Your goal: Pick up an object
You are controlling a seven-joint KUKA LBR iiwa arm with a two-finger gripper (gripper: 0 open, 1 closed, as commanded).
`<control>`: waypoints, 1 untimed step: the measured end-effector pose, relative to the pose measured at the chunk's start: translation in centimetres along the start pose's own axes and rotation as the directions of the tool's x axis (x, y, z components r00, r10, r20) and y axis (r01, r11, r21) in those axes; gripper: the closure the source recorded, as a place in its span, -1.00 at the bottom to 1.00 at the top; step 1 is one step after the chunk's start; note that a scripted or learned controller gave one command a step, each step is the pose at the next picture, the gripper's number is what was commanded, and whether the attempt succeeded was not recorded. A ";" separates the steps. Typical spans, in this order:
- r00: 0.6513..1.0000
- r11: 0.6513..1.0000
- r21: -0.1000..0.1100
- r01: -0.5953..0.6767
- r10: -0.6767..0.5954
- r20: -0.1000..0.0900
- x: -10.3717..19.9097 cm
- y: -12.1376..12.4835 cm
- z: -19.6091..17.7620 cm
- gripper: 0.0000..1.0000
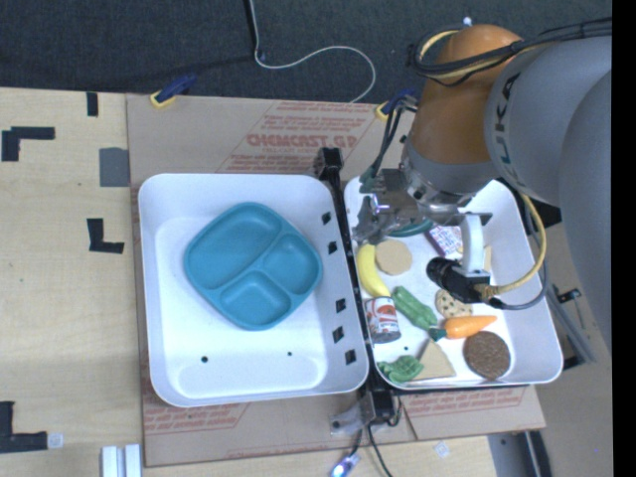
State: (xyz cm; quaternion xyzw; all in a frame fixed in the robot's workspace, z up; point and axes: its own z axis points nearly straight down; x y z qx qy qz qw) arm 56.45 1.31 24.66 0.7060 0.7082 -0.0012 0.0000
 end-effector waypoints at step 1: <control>1.000 1.000 -0.012 0.005 -0.005 -0.005 3.5 -5.4 -13.5 1.00</control>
